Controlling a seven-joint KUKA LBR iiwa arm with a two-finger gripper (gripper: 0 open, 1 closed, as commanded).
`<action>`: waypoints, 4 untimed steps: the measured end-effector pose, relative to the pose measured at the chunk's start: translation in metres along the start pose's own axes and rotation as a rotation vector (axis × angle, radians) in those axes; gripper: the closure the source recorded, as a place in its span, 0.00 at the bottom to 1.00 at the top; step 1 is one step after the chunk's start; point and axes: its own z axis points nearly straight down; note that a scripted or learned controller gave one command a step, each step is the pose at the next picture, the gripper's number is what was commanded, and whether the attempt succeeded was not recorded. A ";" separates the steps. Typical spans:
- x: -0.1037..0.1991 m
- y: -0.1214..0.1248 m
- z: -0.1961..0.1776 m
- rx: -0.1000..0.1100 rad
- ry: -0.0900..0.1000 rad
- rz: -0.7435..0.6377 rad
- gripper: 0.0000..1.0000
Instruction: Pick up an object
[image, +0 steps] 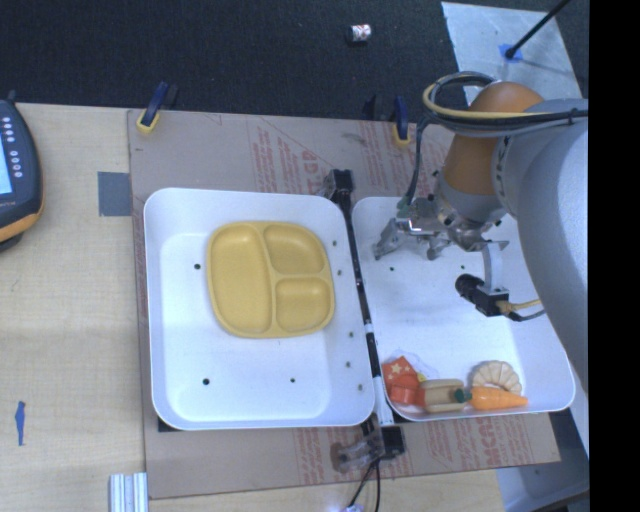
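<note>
Over the right bin's far edge, the jaws (430, 238) are being held spread, pinching nothing. Toy food (455, 388) is lying clustered in that bin's (520, 335) near corner; 1 piece, probably the carrot (495, 400), should be approached squarely from above.

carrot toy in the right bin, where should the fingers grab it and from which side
Grip the carrot across its orange middle, coming straight down from above. It lies flat and lengthwise along the near wall of the right bin, with a shell-like pastry just behind it and a small block at its green end, so side approaches look crowded.
</note>
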 end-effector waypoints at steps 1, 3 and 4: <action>-0.004 0.009 -0.001 -0.005 -0.002 -0.002 0.00; -0.005 -0.002 0.000 0.002 0.000 0.003 0.00; -0.004 -0.015 0.000 0.002 -0.001 0.003 0.00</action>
